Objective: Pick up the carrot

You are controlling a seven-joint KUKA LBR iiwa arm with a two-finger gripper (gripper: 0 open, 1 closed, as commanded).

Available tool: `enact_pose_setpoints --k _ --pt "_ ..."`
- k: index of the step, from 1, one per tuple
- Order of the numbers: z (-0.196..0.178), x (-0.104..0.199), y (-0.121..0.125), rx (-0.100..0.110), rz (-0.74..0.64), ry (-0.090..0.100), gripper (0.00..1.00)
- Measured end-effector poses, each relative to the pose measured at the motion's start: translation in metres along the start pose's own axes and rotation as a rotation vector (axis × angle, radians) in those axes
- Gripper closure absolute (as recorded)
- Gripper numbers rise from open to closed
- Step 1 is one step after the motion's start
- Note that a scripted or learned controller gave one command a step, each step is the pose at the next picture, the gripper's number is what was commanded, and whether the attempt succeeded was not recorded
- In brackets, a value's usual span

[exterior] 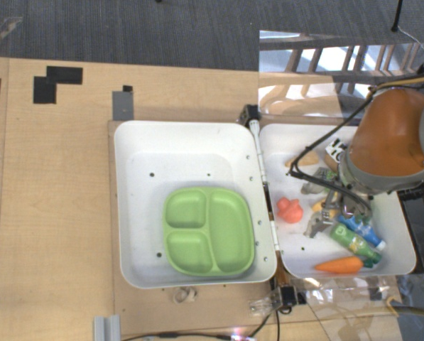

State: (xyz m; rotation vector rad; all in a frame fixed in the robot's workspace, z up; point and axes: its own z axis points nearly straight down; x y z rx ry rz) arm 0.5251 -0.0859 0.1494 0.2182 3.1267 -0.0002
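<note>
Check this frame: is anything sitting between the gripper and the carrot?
Yes. The gripper hangs over the right bin, and a green and blue bottle lies just above the carrot, partly across the straight line down to it.

A single fixed camera looks down on the bench (48, 212) from above, at a slight slant, from well back, so both white bins fit in frame. The left bin (137, 162) sits near the middle of the picture, and the right bin (286, 251) lies toward the right edge. Dark floor (126, 20) fills the top strip, beyond the bench's far edge. The arm (389, 137) enters from the right, close under the lens, and covers part of the right bin.
</note>
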Motion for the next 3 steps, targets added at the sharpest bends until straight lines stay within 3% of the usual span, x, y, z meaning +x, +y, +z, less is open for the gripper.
enact_pose_setpoints --k 1,2,3 --pt "0.059 -0.038 -0.007 -0.002 0.043 -0.012 0.0" --pt "0.046 -0.041 -0.005 -0.003 0.037 -0.02 1.0" --pt "-0.042 -0.103 0.047 -0.005 0.062 -0.013 1.0"
